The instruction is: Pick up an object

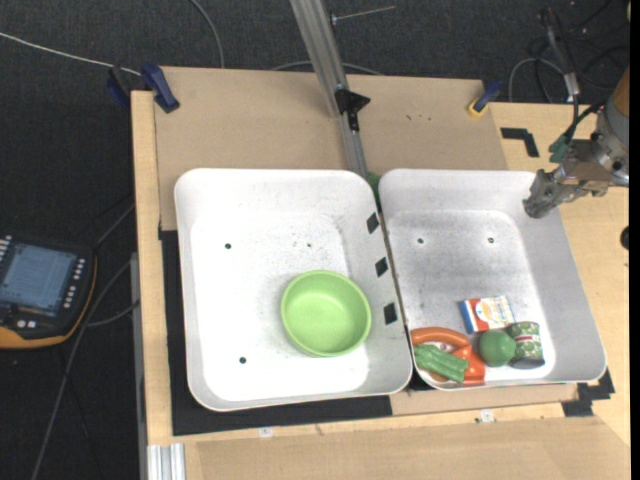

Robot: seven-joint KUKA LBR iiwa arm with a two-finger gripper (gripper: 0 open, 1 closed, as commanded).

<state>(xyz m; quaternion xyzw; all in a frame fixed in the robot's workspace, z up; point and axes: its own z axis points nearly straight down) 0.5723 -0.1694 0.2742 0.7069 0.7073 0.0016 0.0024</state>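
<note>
2 bins — the gripper hovers at the right bin's far right rim, finger state unclear; the toys cluster in its near corner, well apart, toward the camera.

Dark carpeted floor surrounds a tan wooden bench; thin cables trail across the upper left; a handheld control pendant lies at left.

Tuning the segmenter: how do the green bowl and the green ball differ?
The green bowl is pale lime, open and hollow; the green ball is darker, solid-looking. The bowl is far larger. The bowl sits alone in the left bin; the ball is crowded among items in the right bin. Both are round and green.
</note>
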